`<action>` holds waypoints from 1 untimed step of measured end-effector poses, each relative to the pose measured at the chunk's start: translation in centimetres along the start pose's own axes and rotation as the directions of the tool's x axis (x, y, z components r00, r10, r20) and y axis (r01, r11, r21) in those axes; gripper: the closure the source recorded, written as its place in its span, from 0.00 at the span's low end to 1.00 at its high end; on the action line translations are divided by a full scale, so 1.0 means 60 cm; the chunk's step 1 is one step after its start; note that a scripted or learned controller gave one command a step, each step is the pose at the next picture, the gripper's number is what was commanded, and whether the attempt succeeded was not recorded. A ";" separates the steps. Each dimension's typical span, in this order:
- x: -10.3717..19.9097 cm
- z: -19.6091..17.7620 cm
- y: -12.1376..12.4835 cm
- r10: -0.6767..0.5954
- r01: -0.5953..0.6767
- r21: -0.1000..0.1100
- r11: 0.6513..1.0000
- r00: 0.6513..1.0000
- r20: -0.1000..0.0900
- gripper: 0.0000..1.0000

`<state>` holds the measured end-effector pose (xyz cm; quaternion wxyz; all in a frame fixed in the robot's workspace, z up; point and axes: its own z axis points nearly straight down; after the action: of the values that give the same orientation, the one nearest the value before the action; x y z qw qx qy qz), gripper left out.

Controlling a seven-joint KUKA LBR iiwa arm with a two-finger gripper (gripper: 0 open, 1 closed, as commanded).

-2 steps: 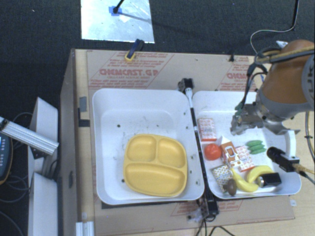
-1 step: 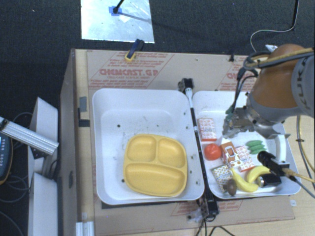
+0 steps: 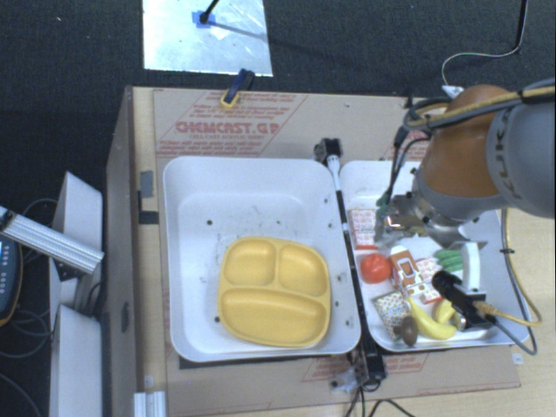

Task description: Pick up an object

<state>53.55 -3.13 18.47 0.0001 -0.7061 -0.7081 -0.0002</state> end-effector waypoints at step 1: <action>-0.001 0.000 0.000 0.001 -0.001 0.000 1.000 1.000 0.000 0.00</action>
<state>53.56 -3.16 18.49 0.0000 -0.7064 -0.7079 -0.0004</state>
